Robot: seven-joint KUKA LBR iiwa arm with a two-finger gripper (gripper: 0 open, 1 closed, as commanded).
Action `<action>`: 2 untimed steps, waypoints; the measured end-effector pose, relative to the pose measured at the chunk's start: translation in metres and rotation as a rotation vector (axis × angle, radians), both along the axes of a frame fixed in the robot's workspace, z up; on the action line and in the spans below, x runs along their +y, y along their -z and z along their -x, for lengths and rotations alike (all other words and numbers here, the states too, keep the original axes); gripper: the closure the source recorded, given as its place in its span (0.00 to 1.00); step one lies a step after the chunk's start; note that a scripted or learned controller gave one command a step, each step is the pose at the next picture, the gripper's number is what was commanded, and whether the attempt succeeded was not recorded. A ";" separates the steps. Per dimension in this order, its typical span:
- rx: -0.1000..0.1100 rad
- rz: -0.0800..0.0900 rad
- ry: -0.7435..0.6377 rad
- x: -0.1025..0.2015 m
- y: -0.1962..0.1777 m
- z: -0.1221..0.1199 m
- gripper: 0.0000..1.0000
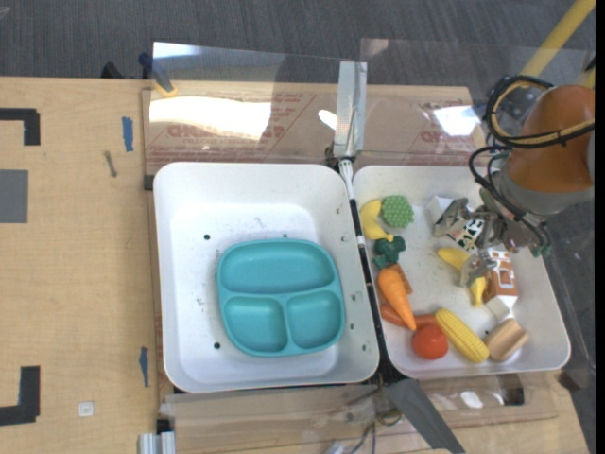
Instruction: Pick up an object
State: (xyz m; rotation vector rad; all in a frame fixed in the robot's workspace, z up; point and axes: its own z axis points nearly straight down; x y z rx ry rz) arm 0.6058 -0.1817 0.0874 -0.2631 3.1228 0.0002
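The claw hovers low at three o'clock in the right bin; whether it grips anything I cannot tell. Best drop straight onto the yellow piece at its nine o'clock.

Rounded orange band wrapping the arm above the wrist, bright and glossy under the lights. Grey housing just beneath it, darker toward the lower edge. Black cables looping along the left side of the orange section and trailing down toward the wrist. Dark, blocky gripper at the tip, with pale markings.
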 end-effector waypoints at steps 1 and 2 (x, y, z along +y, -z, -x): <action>0.001 -0.008 0.120 -0.033 0.000 0.033 0.00; -0.006 -0.005 0.119 -0.032 -0.009 0.029 1.00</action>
